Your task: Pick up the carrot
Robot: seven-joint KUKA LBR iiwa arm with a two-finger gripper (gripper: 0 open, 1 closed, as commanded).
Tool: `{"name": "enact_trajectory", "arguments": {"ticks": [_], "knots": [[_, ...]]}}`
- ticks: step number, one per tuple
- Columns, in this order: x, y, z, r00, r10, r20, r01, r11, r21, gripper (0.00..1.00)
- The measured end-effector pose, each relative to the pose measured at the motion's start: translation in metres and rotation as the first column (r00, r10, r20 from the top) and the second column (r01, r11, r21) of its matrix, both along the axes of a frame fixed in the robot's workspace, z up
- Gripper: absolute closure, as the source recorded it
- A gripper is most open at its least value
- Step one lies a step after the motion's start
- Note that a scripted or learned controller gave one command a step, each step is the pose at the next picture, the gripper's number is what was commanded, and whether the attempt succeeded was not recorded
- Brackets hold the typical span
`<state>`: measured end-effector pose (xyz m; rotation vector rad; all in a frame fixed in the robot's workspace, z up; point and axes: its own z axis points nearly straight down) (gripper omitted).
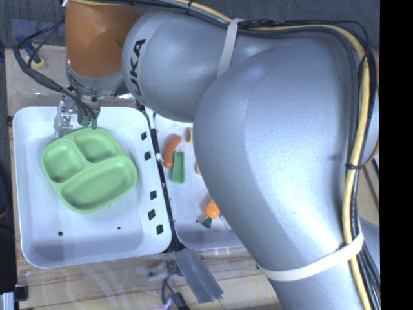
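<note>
The carrot (211, 209) is a small orange piece with a green top. It lies in the right bin (193, 237) near the front, half hidden under the arm's grey body. My gripper (76, 117) hangs below the orange band over the back left corner of the left bin (39, 237). It sits just behind the far edge of a green divided plate (90, 168), far to the left of the carrot. Nothing shows in its grip.
An orange-red oblong piece (171, 150) and a green piece (178, 166) lie in the right bin beside the wall between the bins. A small orange bit (188, 134) sits behind them. The arm's bulk (284, 147) covers most of the right bin.
</note>
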<state>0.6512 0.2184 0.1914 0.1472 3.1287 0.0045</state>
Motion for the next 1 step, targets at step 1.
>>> {"name": "enact_trajectory", "arguments": {"ticks": [1], "knots": [[0.0032, -0.0004, 0.1029, 0.991, -0.136, 0.003, 0.136, 0.991, 0.003, 1.00]]}}
